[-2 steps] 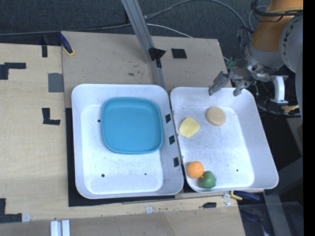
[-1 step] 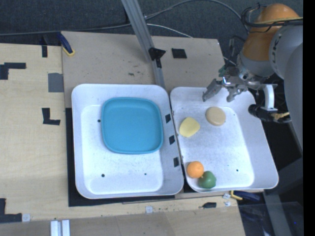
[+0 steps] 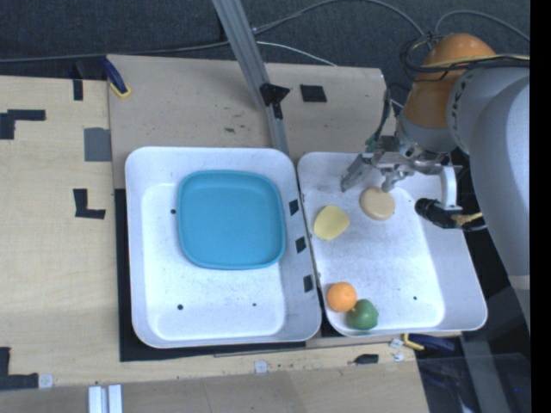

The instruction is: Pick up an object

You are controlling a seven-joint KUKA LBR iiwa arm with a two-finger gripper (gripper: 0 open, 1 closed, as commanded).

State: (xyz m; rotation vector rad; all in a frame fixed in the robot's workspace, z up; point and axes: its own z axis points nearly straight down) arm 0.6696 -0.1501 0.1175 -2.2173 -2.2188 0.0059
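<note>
Beige round object [image 3: 377, 204] sits just under the spread tool [image 3: 372, 177] near the right bin's [image 3: 448, 265] far edge; an off-centre close could nudge it away.

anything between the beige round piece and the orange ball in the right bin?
Camera view: bare bin floor between beige round piece and orange ball; yellow piece sits left.

bench [image 3: 52, 231] — tan, black tape marks | floor [image 3: 86, 15] — dark carpet
</note>
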